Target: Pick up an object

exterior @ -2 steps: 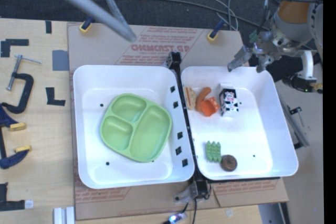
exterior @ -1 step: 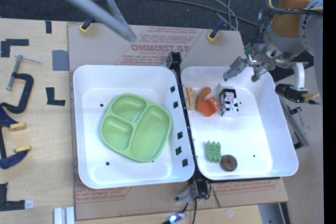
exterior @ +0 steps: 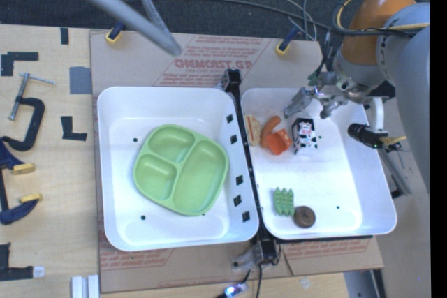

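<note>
My gripper (exterior: 311, 108) hangs over the back of the right bin (exterior: 363, 178), its two fingers spread open and nothing between them. Just in front of it lies a small black-and-white toy (exterior: 304, 135). To the toy's left sit an orange piece (exterior: 276, 142) and a pale orange stick (exterior: 252, 129) near the bin's left wall. A green ridged block (exterior: 283, 201) and a brown round disc (exterior: 304, 217) lie near the bin's front edge.
A light green divided plate (exterior: 181, 169) lies in the left bin (exterior: 115, 150). A black divider strip (exterior: 241, 150) runs between the bins. Clamps (exterior: 24, 115) lie on the bench to the far left. Cables (exterior: 307, 17) trail behind the right bin.
</note>
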`<state>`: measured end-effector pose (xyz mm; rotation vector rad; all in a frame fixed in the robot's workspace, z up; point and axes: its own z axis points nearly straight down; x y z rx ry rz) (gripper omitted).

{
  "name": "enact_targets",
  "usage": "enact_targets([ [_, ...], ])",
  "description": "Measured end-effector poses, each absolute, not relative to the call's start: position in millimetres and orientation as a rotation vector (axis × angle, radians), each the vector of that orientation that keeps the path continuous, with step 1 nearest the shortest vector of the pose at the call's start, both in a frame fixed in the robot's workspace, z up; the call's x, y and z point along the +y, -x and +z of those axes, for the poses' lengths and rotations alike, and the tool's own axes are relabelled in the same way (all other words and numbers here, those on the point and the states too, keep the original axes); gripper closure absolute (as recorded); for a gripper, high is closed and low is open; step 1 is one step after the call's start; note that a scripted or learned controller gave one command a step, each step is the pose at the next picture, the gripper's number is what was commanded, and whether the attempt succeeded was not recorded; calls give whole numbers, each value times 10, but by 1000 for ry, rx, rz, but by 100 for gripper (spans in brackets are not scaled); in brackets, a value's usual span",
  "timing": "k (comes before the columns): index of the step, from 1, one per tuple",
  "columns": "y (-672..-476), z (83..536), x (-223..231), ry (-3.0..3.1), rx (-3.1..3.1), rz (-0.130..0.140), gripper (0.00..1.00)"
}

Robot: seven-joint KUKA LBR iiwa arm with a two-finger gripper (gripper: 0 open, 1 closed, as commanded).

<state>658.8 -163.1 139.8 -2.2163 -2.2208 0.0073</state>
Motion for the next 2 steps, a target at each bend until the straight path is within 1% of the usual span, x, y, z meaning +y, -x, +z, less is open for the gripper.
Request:
enact_targets([
  [1, -6578, 859, -1623, 2217, -2223, 7, 0],
  [2, -6592, 999, -1618, 2217, -2226, 3, 100],
])
